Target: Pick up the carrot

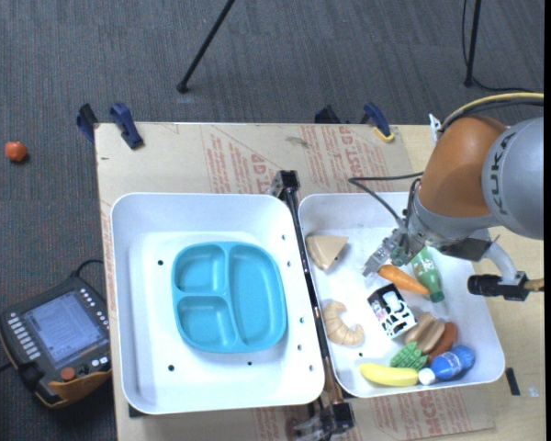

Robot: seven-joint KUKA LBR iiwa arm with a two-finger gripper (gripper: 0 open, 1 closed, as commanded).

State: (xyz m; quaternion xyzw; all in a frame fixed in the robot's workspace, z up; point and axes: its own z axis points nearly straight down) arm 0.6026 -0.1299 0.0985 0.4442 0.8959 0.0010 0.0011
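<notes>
Reaching in from the 3 o'clock side, the grey arm (pixel 496 177) with its orange band hangs over the right bin (pixel 349 211); its gripper (pixel 386 260) sits low in that bin, near the middle; I cannot tell how its pincer stands, because it is small and partly hidden by the arm; the carrot (pixel 406 280) lies just beside the gripper, at about 4 o'clock from it, and the carrot's thin tip looks like it touches the gripper, but I cannot tell if it is held; a green bottle (pixel 429 275) lies right next to the carrot, at 3 o'clock from it; a black and white box (pixel 393 310) sits just under the carrot, at 6 o'clock; a tan wedge (pixel 326 249) lies at 9 o'clock from the gripper, close to the bin's left wall; a croissant (pixel 343 323) lies at 7 o'clock from the gripper; down in the bin's 5 o'clock corner sit a banana (pixel 388 374), a green leafy thing (pixel 409 356), a hot dog (pixel 430 335) and a blue thing (pixel 452 363), all packed close; the left bin (pixel 138 246) holds a blue tray (pixel 228 295) with three parts; the two bins touch side by side on the bench (pixel 248 150).
</notes>
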